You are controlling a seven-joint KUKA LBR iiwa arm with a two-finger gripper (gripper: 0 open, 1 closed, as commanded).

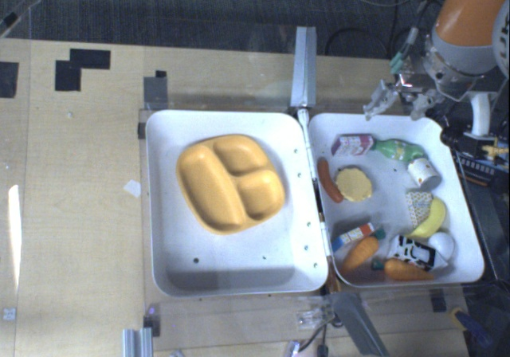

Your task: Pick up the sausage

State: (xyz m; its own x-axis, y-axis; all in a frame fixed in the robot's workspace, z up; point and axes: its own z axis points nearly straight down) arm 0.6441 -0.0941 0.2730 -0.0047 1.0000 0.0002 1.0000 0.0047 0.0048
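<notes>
Two shallow white bins sit side by side on my tabletop point(72, 212), and my pincer point(396, 99) hangs above the far rim of the right bin point(470, 256), its fingers point(377, 102) spread apart with nothing between them. My arm point(470, 9), with its orange band, leans in from the upper right. The sausage point(329, 180) lies inside the right bin along its left wall, reddish-brown and running lengthwise from far to near, well apart from my pincer. Just beside it to the right is a round yellow cookie point(353, 185). Farther back lie a small pink-labelled can point(353, 144) and a green bottle point(397, 149). A banana point(429, 220) rests toward the right side, and two carrots point(361, 253) lie near the front edge with a small bottle with an orange cap just behind them. The left bin point(171, 268) holds a yellow three-part tray point(229, 182) near its middle.
</notes>
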